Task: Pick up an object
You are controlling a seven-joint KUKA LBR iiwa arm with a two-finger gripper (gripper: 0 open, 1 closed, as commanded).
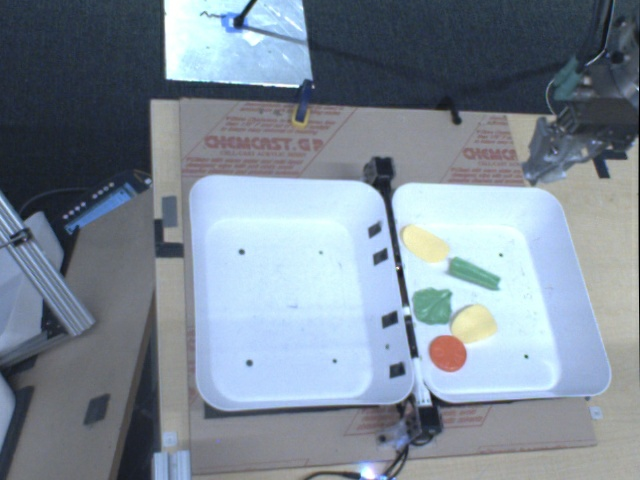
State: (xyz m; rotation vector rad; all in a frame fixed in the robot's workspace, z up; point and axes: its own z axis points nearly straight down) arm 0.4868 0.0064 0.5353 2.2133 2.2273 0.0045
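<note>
The hand [553,158] hangs above the far right corner of the right bin [560,268], its state impossible to tell, while the nearest thing, a green stick [473,273], lies down-left of it, long axis slanting across the bin floor.

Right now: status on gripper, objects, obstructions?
Gripper above right bin's far corner, holding nothing. Five objects in right bin: two yellow, green stick, green lump, red disc. Nothing over them.
</note>
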